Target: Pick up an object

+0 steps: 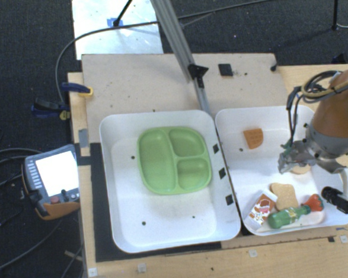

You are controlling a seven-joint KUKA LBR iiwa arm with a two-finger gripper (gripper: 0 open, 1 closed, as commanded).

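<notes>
Green stands out first: a divided plate (175, 159) sits in the left bin (127, 228), while the arm (337, 121) comes in over the right bin (233, 131) beside it, the gripper (292, 161) low near that bin's far-right wall; whether it is open or holding anything, I cannot tell. In the right bin an orange block (253, 137) lies alone toward the back, and a slice of toast (284, 195), a green bottle (289, 216), a red piece (314, 202) and a small packet (261, 209) crowd its front corner.
</notes>
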